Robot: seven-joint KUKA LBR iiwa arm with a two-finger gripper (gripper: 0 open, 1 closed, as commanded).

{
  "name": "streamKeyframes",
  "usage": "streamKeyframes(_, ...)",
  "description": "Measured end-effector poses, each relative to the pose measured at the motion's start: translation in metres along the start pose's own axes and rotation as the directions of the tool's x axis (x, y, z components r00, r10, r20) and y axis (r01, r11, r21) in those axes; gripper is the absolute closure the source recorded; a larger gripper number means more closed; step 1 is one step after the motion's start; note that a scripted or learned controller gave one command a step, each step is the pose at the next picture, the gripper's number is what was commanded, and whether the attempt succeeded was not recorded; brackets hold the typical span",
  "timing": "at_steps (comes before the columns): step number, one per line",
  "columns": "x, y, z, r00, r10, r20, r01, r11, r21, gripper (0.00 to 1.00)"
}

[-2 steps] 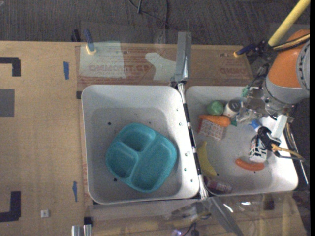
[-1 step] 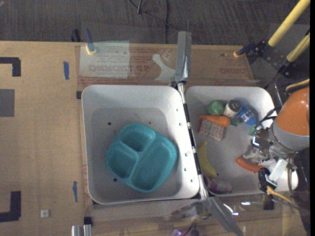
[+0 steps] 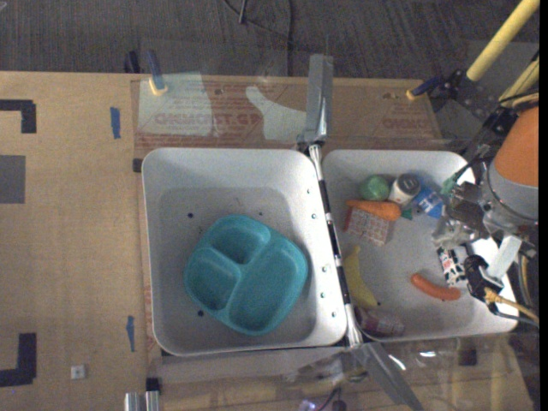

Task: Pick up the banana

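Over the bench: we see two white bins side by side, the left bin (image 3: 163, 187) and the right bin (image 3: 360, 168), split by a metal divider (image 3: 318, 101).
Left bin: we find a teal divided plate (image 3: 247, 272) lying flat on its floor, toward 5 o'clock of the bin's middle.
Right bin, neighbours: from the bin's middle, a green ball (image 3: 374, 187) sits at 12 o'clock, with a white-capped bottle (image 3: 406, 187) just beside it at its 3 o'clock. A carrot (image 3: 374, 209) lies below them, touching the top of a small printed box (image 3: 368, 226). At 4 o'clock we see an orange sausage (image 3: 435, 288), well apart from the fruit. A clear wrapper (image 3: 381, 322) lies at the bin's near edge.
Banana: the banana (image 3: 358, 281) lies at 8 o'clock of the right bin's middle, close along the left wall, just under the printed box.
Banana, looks: we see it yellow, slightly curved, lying lengthwise from 11 o'clock to 5 o'clock, with a darker lower tip near the wrapper.
In the way: the box stands just at its upper end and the wrapper at its lower end; the bin wall runs near its left side.
Arm: the gripper (image 3: 458, 242) hangs at 3 o'clock of the right bin, well apart from the banana.
Hand state: we cannot tell how it stands.
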State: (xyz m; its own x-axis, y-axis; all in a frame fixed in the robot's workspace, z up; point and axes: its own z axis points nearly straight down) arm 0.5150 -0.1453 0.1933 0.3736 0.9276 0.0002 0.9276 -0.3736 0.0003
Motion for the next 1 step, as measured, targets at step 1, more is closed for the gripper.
streamKeyframes(1,-0.0277,0.0043,0.0701,0.988,0.153,0.0,-0.153,0.988,0.004,1.0)
